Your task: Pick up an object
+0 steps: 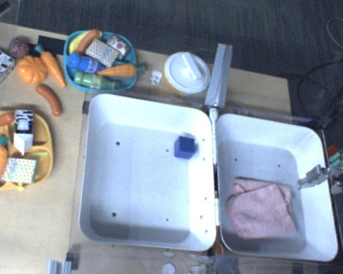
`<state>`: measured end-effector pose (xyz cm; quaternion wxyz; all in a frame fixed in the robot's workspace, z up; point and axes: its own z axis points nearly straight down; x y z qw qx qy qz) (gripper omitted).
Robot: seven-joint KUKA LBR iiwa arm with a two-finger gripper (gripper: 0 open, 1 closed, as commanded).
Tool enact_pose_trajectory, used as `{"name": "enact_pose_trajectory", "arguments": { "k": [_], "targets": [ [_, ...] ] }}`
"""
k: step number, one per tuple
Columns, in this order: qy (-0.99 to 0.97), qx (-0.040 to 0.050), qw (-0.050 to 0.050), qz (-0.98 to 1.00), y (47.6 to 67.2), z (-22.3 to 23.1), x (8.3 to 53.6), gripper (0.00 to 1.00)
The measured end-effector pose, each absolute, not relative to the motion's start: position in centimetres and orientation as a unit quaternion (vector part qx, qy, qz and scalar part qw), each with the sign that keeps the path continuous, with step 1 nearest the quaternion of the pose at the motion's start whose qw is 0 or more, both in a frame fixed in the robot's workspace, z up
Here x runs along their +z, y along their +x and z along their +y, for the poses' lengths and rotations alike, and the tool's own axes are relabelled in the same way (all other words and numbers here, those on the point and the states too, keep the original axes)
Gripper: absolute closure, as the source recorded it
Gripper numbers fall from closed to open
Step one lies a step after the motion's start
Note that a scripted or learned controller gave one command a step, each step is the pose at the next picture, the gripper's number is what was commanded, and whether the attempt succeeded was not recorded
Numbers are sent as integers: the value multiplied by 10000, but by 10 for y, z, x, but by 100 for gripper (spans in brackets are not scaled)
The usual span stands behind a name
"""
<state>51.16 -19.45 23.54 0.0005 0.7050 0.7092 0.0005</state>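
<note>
Bench, two white bins, dark floor

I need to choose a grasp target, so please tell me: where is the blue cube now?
The blue cube lies in the left bin, in its upper right part, close to the divider shared with the right bin, which holds the pink cloth.

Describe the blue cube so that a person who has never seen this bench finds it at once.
Look at the two white bins; take the left bin. Near its upper right corner lies the blue cube. It is small, dark blue, and alone there, while the right bin holds a pink cloth.
</note>
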Motion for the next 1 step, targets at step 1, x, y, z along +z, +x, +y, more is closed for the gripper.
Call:
{"name": "enact_pose_trajectory", "arguments": {
  "k": [1],
  "targets": [
    [7018, 6, 9, 7124, 498, -206, 213, 0]
  ]
}}
